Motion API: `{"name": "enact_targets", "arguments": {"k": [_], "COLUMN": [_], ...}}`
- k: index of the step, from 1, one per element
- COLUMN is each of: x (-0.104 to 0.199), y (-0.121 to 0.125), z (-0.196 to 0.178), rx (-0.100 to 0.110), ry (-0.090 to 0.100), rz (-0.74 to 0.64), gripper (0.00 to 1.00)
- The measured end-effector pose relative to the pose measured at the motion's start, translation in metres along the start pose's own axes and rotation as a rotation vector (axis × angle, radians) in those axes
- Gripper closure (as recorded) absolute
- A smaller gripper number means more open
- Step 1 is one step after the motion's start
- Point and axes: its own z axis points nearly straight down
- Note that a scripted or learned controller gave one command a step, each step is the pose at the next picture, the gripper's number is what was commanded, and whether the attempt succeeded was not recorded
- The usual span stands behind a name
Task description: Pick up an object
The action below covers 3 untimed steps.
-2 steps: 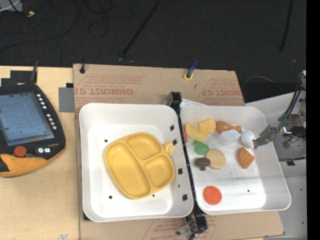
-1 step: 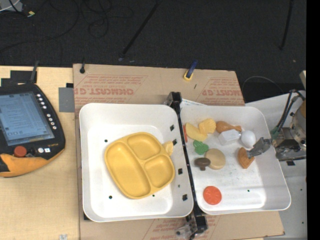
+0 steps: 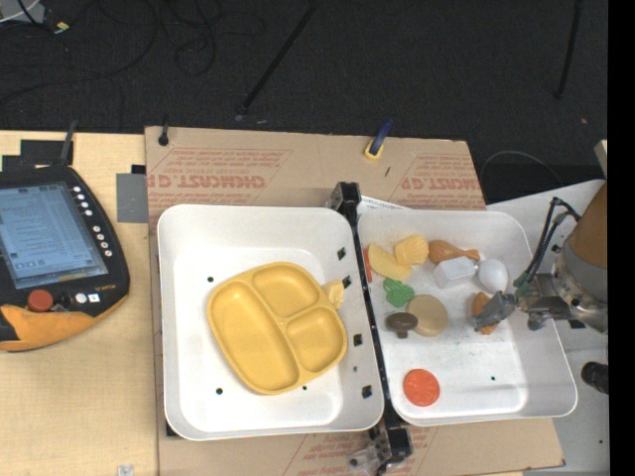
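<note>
Several toys crowd right bin (image 3: pixel 541 390); claw (image 3: pixel 501 307) state can't tell, beside orange piece (image 3: pixel 483 303), may nudge white egg (image 3: pixel 492 275), grab nothing.

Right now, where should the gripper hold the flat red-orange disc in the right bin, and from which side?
Grip the red-orange disc across its rim, coming straight down from above. It lies flat on the right bin floor, apart from the other toys, so probably both sides are free for fingers.
</note>
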Motion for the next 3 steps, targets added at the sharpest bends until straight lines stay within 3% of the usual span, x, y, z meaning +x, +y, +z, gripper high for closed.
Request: {"name": "enact_targets", "arguments": {"k": [1,2,3], "x": [-0.007,-0.004,-0.007], "y": [0.003,0.004,0.004], "z": [0.058,0.094,0.081], "rx": [0.001,-0.003,-0.006], "ry": [0.000,-0.001,-0.003], "rz": [0.001,0.001,0.007], "gripper": [0.00,0.00,1.00]}}
